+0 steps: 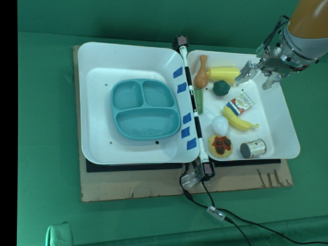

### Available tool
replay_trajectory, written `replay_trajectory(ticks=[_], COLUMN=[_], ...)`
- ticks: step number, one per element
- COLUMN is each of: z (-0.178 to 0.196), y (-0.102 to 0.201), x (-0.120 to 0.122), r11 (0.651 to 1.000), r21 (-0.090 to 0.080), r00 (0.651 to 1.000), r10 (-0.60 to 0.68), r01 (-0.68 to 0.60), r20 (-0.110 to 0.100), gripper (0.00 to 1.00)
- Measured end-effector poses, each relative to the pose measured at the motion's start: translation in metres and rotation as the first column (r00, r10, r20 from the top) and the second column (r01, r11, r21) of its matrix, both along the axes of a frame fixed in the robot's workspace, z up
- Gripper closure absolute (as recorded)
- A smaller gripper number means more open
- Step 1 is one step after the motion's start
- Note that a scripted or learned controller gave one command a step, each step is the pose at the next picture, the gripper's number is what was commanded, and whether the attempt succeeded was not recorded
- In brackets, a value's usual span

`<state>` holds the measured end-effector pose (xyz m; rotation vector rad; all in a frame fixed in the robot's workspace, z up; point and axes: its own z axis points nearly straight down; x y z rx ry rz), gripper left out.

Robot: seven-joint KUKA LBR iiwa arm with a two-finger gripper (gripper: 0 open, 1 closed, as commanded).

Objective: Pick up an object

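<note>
We saw the gripper [262, 75] open and empty above the right bin [285, 122], where crowded toys could spoil a grasp.

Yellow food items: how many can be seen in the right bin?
2. A corn cob lies at the far end beside the broccoli; a banana lies mid-bin, below the small box.
</note>
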<state>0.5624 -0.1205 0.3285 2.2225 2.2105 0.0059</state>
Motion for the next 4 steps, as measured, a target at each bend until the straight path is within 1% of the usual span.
replay_trajectory(ticks=[1,2,3,4], z=[-0.136,-0.122,-0.059,0.244], y=[-0.045,-0.048,-0.065,-0.009], x=[-0.079,-0.077,0.056,0.064], r11=[1.0,1.0,1.0,1.0], r21=[-0.002,-0.007,-0.006,-0.004], r00=[1.0,1.0,1.0,1.0], r10=[-0.002,-0.01,0.0,-0.001], r01=[0.002,0.01,0.0,0.001], r20=[0.0,0.012,0.006,0.009], gripper=[0.0,1.0,1.0,1.0])
